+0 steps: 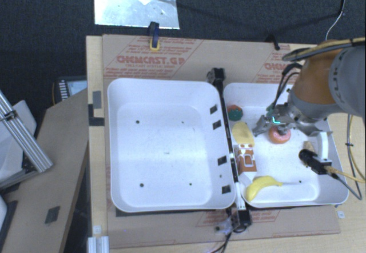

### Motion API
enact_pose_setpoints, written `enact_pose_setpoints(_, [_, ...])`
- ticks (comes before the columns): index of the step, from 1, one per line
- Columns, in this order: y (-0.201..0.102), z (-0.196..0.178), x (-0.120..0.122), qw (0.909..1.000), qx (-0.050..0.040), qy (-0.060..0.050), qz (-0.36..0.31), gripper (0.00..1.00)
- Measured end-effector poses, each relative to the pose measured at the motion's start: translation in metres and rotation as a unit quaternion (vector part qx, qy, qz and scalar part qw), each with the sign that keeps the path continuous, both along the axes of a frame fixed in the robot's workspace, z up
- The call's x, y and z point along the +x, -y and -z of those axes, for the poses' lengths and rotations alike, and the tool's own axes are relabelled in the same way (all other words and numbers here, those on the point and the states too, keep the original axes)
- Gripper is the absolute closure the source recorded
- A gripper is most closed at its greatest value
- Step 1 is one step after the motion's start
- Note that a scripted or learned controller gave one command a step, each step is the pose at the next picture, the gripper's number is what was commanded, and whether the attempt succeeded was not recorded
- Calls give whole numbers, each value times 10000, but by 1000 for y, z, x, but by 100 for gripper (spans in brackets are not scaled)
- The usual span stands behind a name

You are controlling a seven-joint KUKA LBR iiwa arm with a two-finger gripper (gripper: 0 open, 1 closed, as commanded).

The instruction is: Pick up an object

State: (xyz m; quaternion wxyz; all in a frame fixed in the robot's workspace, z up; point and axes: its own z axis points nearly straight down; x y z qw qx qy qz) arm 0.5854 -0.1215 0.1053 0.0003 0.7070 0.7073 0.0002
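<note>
The right bin (289, 91) holds several small objects. My gripper (274, 124) hangs low in the bin's middle, directly over a salmon-pink round piece (281, 136) and partly covering its top edge. To its left lie an orange and green round toy (234, 112) and a pale yellow block (242, 132). A brown and white box (246, 158) sits below the block, against the bin's left wall. A yellow banana (262, 187) lies near the front edge.
The left bin (166, 92) stands beside the right one, with a black divider rail (224, 132) between them. A black cabled part (313, 160) juts over the right bin's right side. The arm's orange band (313, 80) hangs over the back right corner.
</note>
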Motion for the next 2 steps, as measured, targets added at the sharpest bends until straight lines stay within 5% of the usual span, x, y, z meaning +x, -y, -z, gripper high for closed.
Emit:
enact_pose_setpoints(1, [11, 19, 52, 10000, -10, 34, -25, 0])
enact_pose_setpoints(2, [82, -55, 86, 10000, -33, 57, 11, 0])
